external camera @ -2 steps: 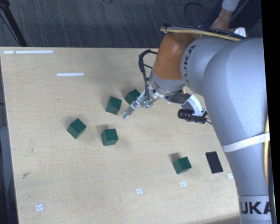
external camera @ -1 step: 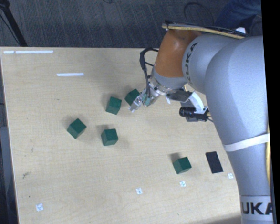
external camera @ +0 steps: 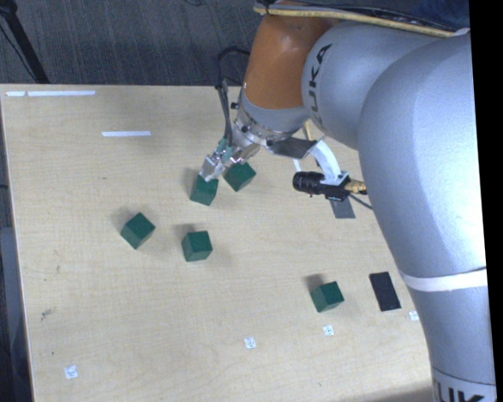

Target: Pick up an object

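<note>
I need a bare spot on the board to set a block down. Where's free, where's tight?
Free: the upper-left stretch around the white strip, and the lower-left below the small green cubes at and. Crowded: around the tool, with two green cubes at and beside it. Lower right holds a green cube and a black rectangle.

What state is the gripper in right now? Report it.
Gripper: down among two green blocks; open or shut cannot be told.
</note>
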Controlling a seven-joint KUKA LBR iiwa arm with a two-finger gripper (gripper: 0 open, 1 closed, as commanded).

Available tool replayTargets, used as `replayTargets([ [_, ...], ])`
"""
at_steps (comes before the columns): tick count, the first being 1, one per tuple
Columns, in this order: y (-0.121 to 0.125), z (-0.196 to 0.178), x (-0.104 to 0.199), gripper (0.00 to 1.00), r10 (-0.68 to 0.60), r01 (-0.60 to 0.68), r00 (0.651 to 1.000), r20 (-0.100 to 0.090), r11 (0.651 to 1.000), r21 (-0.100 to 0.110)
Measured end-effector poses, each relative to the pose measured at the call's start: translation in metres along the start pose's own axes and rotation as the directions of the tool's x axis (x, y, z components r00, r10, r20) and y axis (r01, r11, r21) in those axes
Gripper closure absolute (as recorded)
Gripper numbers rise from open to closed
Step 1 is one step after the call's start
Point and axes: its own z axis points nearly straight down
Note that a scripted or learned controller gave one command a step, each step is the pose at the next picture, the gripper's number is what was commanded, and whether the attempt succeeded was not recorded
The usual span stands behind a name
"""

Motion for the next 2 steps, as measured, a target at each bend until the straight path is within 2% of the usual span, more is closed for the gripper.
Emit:
replayTargets([
  [1,0.001,-0.010,0.000,1.00,-0.005,0.005,1.000,0.000,1.000,0.001],
  [2,-0.067,-0.025,-0.004,1.00,-0.182,0.182,0.983,-0.002,0.983,0.002],
])
